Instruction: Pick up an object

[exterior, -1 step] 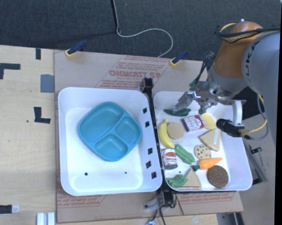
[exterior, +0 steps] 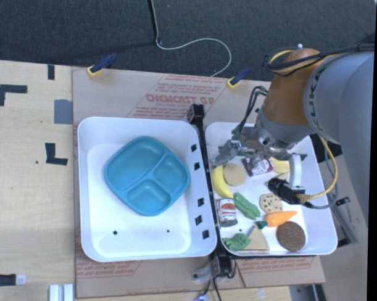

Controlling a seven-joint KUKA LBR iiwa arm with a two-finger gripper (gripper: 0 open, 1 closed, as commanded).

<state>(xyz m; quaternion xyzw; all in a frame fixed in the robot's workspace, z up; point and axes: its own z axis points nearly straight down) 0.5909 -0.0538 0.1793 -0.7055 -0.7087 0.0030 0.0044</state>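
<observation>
A: Nearest the lens, at the right bin's [exterior: 324, 241] front edge, there's a sandwich wedge [exterior: 257, 242] with a green leafy piece [exterior: 236, 243], and a brown cookie [exterior: 291, 235] beside them. Which toy is the gripper [exterior: 245, 154] set up for?

B: My guess is the banana [exterior: 221, 180] or the pale round piece [exterior: 234, 174] touching it. Both lie just below and slightly left of the gripper, toward the divider between the bins.

A: And the banana's long axis?

B: It curves from near the gripper down toward the front, roughly along the divider. So the grip would best cross it sideways (a judgement, not something shown).

A: Gripper open or closed?

B: I cannot tell; the grey metal parts blur together under the orange band. Nothing is visibly held.

A: The rest?

B: A small can [exterior: 227, 211], a green pod [exterior: 246, 205], a carrot [exterior: 279, 218] and a chip cookie [exterior: 270, 202] sit further forward. The blue divided plate [exterior: 147, 175] lies in the left bin [exterior: 91, 193], well apart.
</observation>
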